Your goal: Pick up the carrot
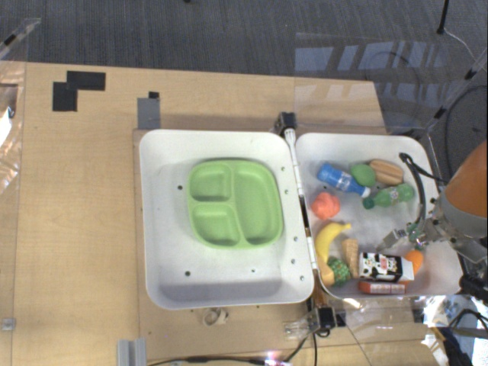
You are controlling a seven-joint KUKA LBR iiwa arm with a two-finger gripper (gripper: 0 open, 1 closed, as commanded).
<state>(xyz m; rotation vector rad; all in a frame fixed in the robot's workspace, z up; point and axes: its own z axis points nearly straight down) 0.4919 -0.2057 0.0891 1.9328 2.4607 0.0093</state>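
The carrot shows as a small orange piece near the right bin's front right corner, beside a black-and-white carton. My gripper hangs just above and slightly left of the carrot, at the end of the grey arm with its orange band reaching in from the right. The arm's wrist covers part of the carrot. Whether the gripper touches the carrot is not clear from this angle.
The right bin also holds a blue bottle, a green bottle, a bread roll, a red-orange fruit, a banana and a red box. A green divided plate lies in the left bin.
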